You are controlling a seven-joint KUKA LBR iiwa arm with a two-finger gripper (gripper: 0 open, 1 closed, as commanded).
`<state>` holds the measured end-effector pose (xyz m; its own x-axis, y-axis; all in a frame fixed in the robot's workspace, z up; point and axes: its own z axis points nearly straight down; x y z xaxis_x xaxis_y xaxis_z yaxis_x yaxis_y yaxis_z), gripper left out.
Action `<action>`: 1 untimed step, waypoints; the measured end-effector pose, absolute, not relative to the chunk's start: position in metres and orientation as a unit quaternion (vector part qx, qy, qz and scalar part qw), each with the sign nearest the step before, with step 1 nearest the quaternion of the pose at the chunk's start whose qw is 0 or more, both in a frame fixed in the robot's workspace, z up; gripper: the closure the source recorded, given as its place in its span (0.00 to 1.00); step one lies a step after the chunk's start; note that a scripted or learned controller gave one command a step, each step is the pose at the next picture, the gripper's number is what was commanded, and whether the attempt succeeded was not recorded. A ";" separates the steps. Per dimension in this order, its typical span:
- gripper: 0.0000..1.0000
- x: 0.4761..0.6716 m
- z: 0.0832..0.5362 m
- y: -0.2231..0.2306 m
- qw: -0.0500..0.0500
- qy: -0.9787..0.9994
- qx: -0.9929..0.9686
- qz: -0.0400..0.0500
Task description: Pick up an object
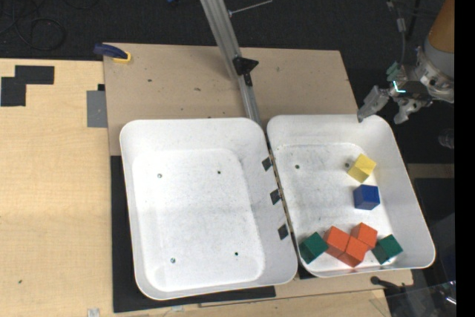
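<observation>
The right bin holds several blocks. A yellow block lies at its right side, with a blue block just in front of it. Along the front rim lie a green block, two orange blocks pressed together, and a second green block. My gripper hangs above the bin's far right corner, beyond the rim, its two fingers spread open with nothing between them. It is well above and behind the yellow block.
The left bin stands beside the right one, joined by black clips. A slanted aluminium rail rises from behind the gap between the bins. A blue and yellow clamp sits at the bench's far left corner.
</observation>
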<state>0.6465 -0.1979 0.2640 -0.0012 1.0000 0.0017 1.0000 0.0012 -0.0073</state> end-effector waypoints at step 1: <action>0.00 0.647 0.267 -0.197 0.001 -0.709 -0.705 0.001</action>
